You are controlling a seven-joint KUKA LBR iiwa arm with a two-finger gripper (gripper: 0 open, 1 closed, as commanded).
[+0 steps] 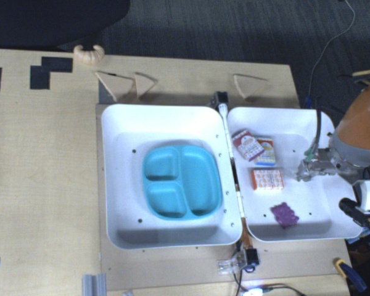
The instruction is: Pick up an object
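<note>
The right bin [308,119] holds several small items. A red and white packet [247,144] lies at its upper left, overlapping an orange and blue packet [266,153]. Below them lies a small orange box [267,179]. A purple lumpy object [285,214] rests near the bin's front wall. My gripper [306,168] hangs over the right half of this bin, to the right of the orange box and apart from it. Nothing shows in its grasp. The orange band of the arm [361,128] is at the right edge.
The left bin [117,140] holds a blue divided tray [182,180]. A black clamp and divider [222,103] run between the bins. Cables [246,261] lie at the bench's front edge. The wooden bench [43,177] spreads out to the left.
</note>
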